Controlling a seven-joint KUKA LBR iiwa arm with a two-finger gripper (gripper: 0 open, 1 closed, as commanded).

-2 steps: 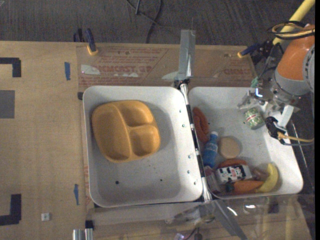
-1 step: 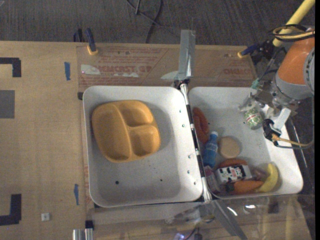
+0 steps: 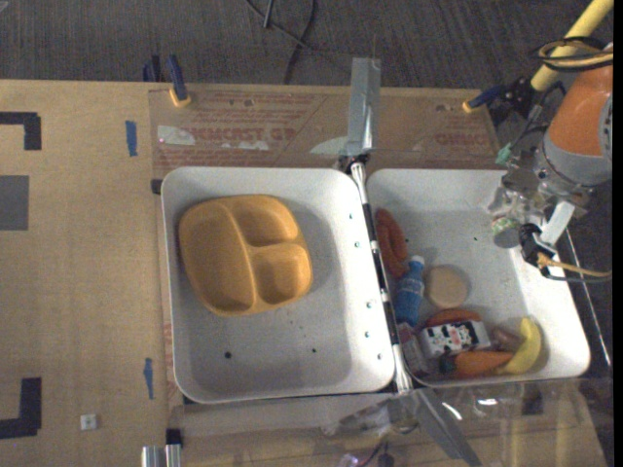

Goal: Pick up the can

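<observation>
- Camera view: the can (image 3: 448, 285) stands in the right bin (image 3: 443, 197), by the blue bottle (image 3: 409, 292).
- It looks light, hard and slippery; grab its round sides.
- Jaws: I cannot tell if spread.

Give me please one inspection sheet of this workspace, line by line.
Surface: two white bins, left bin and right bin, on a cardboard-covered bench.
Job's things: can, cannot identify it for sure.
Clutter: orange divided tray in the left bin; blue bottle, tan disc, banana, carrot in the right bin.
Grippers: gripper over the right bin's right edge.
Cables: black cable on the floor.
Surroundings: dark carpet.
</observation>
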